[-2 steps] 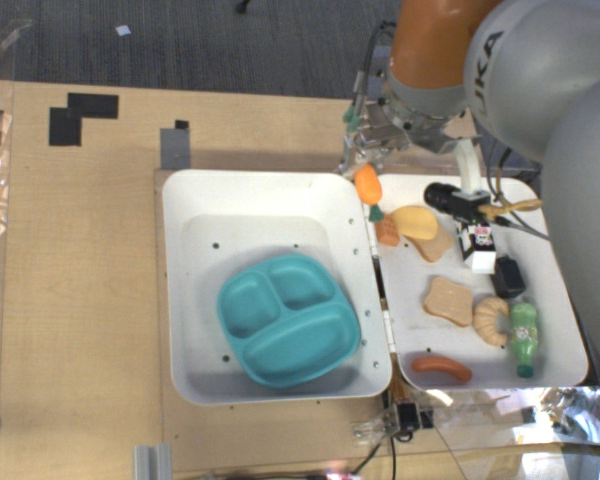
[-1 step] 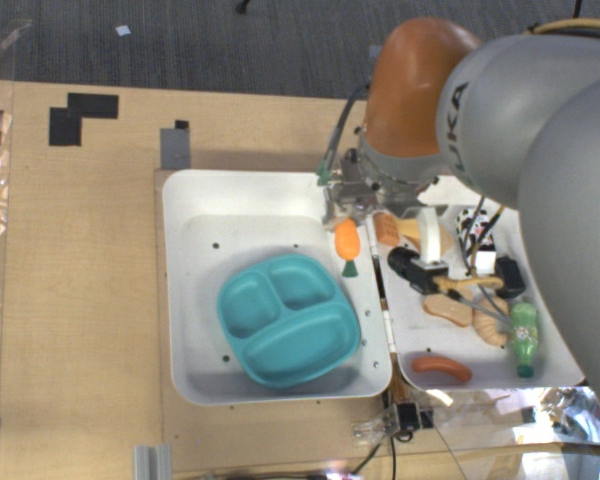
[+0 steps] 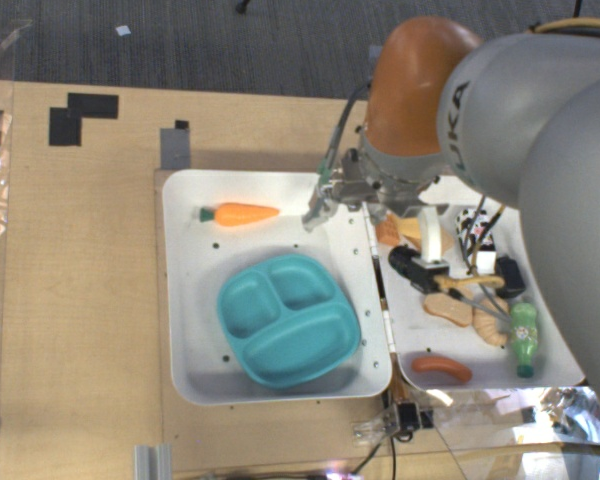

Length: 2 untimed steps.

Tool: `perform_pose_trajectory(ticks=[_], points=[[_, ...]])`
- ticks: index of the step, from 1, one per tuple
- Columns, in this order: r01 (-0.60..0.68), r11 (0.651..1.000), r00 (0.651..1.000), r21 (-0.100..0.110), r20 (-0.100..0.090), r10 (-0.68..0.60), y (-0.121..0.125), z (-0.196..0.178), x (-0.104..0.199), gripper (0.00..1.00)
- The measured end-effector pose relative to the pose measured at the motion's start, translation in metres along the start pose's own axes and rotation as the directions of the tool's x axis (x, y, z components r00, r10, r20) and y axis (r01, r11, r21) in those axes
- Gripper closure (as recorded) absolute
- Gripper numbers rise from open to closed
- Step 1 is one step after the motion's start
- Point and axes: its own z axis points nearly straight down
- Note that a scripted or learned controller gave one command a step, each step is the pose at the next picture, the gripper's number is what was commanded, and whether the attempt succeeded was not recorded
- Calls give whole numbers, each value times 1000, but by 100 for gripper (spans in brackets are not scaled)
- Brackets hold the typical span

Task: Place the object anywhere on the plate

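Hanging over far edge between bins: gripper (image 3: 320, 208), finger state hidden, cannot tell. Carrot (image 3: 238, 213) lies in left bin (image 3: 180, 268), far side, left of gripper. Teal plate (image 3: 288, 318) near-centre, apart from carrot. Right bin (image 3: 405, 363) holds sausage (image 3: 441, 370), green bottle (image 3: 523, 336).

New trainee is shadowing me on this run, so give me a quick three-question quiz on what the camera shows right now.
1. True or false: the carrot lies on the teal plate.
2. Which bin holds the green bottle? A) left bin B) right bin C) neither, it stands on the bench
3. Fill in: the plate has ___ compartments.

Key:
1. False. The carrot lies on the floor of the left bin, near its far wall, apart from the plate.
2. B. The bottle lies in the right bin, with the sausage and other clutter.
3. Three.
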Motion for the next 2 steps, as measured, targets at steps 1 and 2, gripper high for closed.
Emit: perform_pose_trajectory(ticks=[1,2], points=[[4,1000,1000,-5,-1,-4,2,-12,1,100],[-17,1000,1000,6,-4,17,-60,13,82,100]])
